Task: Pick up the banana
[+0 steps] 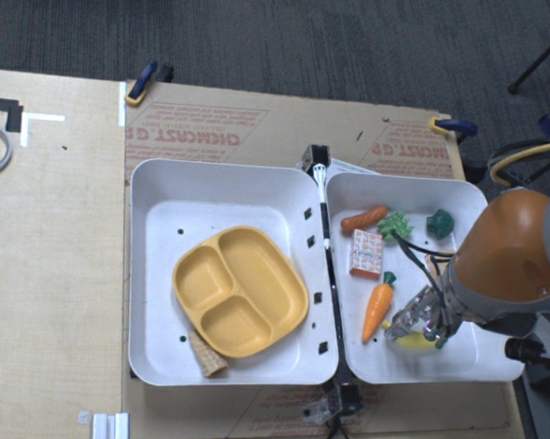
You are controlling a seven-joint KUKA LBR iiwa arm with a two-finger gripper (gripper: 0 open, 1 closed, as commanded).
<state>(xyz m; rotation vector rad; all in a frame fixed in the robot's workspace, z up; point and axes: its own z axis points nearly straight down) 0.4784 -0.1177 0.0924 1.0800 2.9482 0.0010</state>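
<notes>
The banana (416, 342) lies near the front of the right bin (490, 365). Just a small yellow piece of it peeks out beneath my gripper (420, 320). The gripper is low over the banana, right on top of it, and the orange-banded wrist (508, 249) hides much of the hand. An orange carrot (377, 306) lies just to the left of the gripper, close to it.
Behind the gripper in the right bin are a red-and-white packet (367, 253), a sausage (363, 218), a leafy green piece (395, 224) and a dark green item (440, 222). The left bin (151, 252) holds a yellow divided plate (242, 289) and a brown wafer (207, 355).
</notes>
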